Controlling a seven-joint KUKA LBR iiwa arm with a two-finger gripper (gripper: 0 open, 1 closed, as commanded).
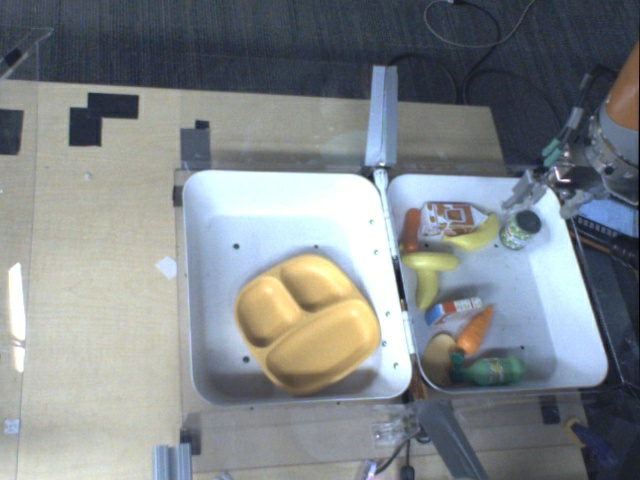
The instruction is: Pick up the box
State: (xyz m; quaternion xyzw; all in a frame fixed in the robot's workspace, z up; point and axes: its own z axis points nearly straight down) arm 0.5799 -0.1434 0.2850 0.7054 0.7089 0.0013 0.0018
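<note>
The wooden bench [100,298] is carrying two shallow white bins side by side: the left bin [205,298] and the right bin [570,308], their inner walls touching.

two bins [200,268], two bananas [478,236], one box [447,219], perhaps two carrots [475,330]

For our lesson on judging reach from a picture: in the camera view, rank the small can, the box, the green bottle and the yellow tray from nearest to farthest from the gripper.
1. Small can, right beside the gripper, at the right bin's far right.
2. Box, along the right bin's far wall.
3. Green bottle, at the right bin's near edge.
4. Yellow tray, in the left bin.
</note>
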